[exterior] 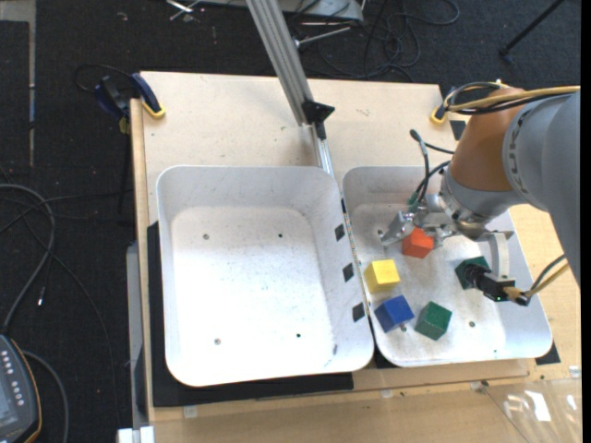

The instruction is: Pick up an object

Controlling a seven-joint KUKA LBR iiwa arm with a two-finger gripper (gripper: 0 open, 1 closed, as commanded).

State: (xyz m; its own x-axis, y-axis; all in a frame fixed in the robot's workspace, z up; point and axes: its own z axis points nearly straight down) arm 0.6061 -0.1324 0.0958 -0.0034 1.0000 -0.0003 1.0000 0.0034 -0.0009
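Four small cubes (382,273) sit in smooth white bin (517,340).

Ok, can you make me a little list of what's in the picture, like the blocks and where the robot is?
left bin: nothing in it
right bin: holds all the blocks
orange block: right under the gripper
yellow block: near the wall between the bins
blue block: just in front of the yellow one
green block: beside the blue one
dark green object: right side of the bin
jaws: can't tell whether open or shut
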